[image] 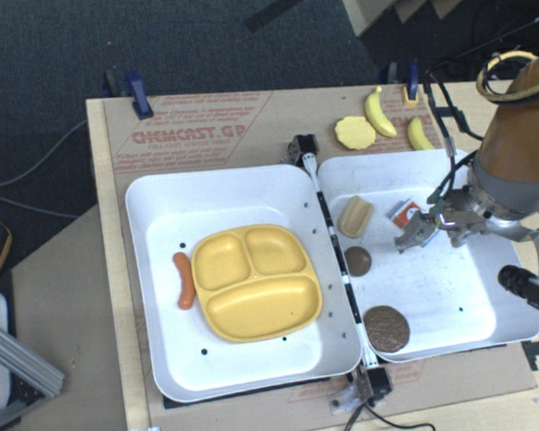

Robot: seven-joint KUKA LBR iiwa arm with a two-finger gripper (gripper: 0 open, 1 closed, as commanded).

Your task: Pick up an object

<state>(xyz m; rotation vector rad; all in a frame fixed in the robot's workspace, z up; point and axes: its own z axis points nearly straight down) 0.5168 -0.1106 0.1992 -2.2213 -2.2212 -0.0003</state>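
The right bin (464, 320) holds a tan bread-like block (355, 217), a small brown round piece (358, 261), a large brown disc (387, 328) and a small red and white item (403, 213). My gripper (417, 228) hangs over the middle of this bin, its fingers pointing left. It is open, and I see nothing between the fingers. The red and white item lies just left of the upper finger; I cannot tell whether they touch. The tan block is a short way further left.
The left bin (158, 209) holds a yellow divided plate (256, 281) with an orange sausage (184, 280) beside it. On the bench behind the right bin lie two bananas (380, 113) (418, 133) and a yellow round piece (356, 132). Blue clamps (136, 95) (411, 82) stand at the back edge.
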